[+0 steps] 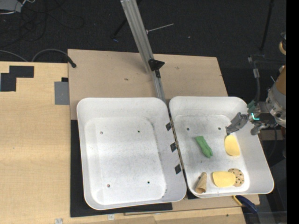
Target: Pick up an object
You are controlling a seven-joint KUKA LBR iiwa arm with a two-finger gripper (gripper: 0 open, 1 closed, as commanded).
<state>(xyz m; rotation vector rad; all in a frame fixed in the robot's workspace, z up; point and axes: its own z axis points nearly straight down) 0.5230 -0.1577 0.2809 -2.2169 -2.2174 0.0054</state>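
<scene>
The right bin [212, 104] holds several small items. A green pod-shaped piece [203, 146] lies near its middle. A yellow rounded piece [232, 145] sits toward the right wall. Along the front wall lie a tan cone [201, 182], a flat yellow piece [223, 179] and a speckled cookie [238, 176] touching it. My gripper [246, 126] hangs over the bin's right rim, just above and right of the yellow rounded piece. Its fingers are spread apart with nothing between them.
The left bin [93, 107] sits beside the right one, joined by black clips [173, 146] along the shared wall. A slanted aluminium post [142, 43] rises from the back where the bins meet. The wooden bench [32, 139] extends to the left.
</scene>
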